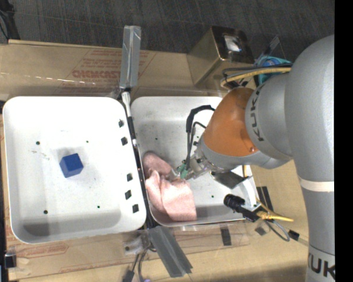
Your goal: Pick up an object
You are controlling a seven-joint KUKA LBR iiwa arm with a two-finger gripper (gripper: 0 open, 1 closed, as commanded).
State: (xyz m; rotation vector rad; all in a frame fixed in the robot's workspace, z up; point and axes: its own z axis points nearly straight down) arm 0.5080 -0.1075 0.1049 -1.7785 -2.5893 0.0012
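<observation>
Bins sit side by side on the bench, seen from above at a slant. The left bin (23, 157) holds a small blue cube (71, 164), lying alone on the white floor a little left of the bin's middle and well apart from the arm. The right bin (165, 113) holds a crumpled pink cloth (167, 191), bunched against the bin's left wall and reaching down to its near rim.

The grey arm (309, 116) comes in from the right, its orange band (229, 128) hanging over the middle of the right bin. Below the band the gripper (185, 170) is down at the cloth's upper right edge, its tip touching or just above the pink folds. From this angle the wrist hides most of the gripper, so how it is set, and whether any cloth is caught in it, cannot be told. The bulk of the cloth lies to the left of and below the gripper's tip, flat on the bin floor. The blue cube lies far to the gripper's left, across the divide between the bins.
</observation>
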